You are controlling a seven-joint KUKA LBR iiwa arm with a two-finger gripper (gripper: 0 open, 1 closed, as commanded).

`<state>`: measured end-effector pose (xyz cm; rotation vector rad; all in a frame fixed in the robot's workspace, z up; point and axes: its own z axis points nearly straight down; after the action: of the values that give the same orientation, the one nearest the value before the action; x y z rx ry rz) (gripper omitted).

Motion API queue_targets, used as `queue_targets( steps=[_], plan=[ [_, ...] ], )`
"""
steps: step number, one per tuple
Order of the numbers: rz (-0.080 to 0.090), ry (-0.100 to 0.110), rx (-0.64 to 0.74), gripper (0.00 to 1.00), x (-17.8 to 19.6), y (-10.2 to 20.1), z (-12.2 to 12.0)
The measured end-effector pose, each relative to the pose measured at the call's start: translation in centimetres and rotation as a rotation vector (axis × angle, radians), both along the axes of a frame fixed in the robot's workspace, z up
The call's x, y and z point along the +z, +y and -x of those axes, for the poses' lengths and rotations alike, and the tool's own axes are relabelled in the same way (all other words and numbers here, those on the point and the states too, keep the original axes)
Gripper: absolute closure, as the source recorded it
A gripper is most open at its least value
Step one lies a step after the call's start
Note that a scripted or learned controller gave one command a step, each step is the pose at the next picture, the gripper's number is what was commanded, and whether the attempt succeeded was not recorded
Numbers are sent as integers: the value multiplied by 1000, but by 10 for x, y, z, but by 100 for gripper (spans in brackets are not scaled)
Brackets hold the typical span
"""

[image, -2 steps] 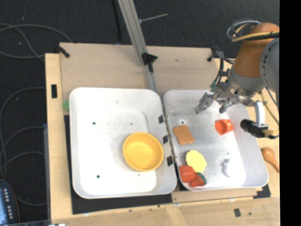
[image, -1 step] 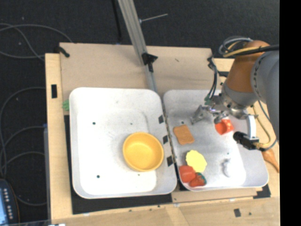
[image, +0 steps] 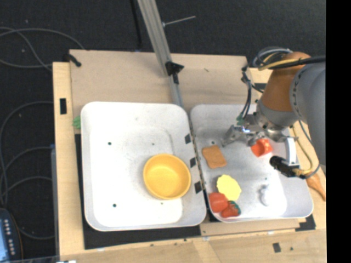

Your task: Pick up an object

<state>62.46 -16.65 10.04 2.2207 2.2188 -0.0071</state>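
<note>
Red object (image: pixel 261 147) sits right under the gripper (image: pixel 258 138), right bin (image: pixel 296 201), roughly 2 o'clock from bin centre.
Can't tell how the jaws stand, or whether the red piece is between them or just beside; the wrist blocks the tips. It reads as a small, rounded plastic toy: probably light, stiff, smooth, so likely to squirt out of a shallow pinch. I'd take it across the widest part, low down. Other candidates in that bin: flat tan cracker-like slab (image: pixel 214 156) at 10 o'clock, thin and hard to get under; lumpy yellow piece (image: pixel 228 186) at 7 o'clock; red strawberry-like toy with green (image: pixel 224 205) at the 7 o'clock corner, crowded by the wall. Left bin (image: pixel 109 125) holds a yellow bowl (image: pixel 166 176), glossy, rigid, rim grip only.
</note>
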Motion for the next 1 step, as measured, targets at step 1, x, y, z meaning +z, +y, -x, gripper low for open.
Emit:
queue_targets(
  steps=[1],
  plan=[
    [-1, -5, -1, 100, 12, 0, -1]
  ],
)
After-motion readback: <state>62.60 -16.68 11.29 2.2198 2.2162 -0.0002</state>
